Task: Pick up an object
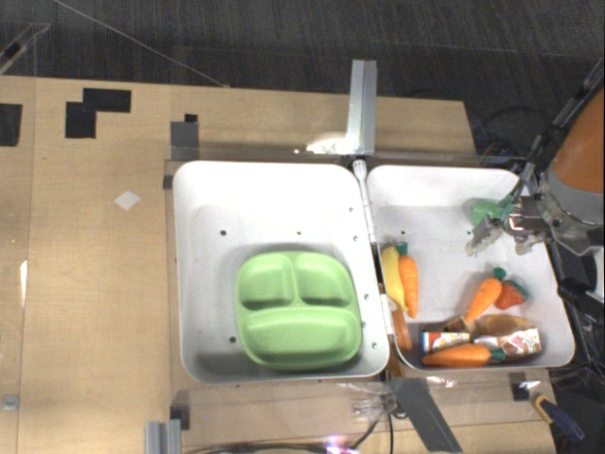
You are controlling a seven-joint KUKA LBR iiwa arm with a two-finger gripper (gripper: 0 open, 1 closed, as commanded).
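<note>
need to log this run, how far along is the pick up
Done: nothing looks lifted. The carrots, the other carrot and the packet lie on the floor of the right bin, and the green tray sits in the left bin.
In hand: the gripper hangs over the right bin's upper right area, with green at its tip.
Left: descending onto an object, closing and lifting.

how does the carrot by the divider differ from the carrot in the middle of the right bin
The carrot by the divider lies nearly straight along the bin wall, its green top pointing away from the camera, pressed beside a yellow toy. The carrot in the middle of the right bin lies at a slant, leaning against a red piece. Both are orange with green tops and similar in size.
</note>
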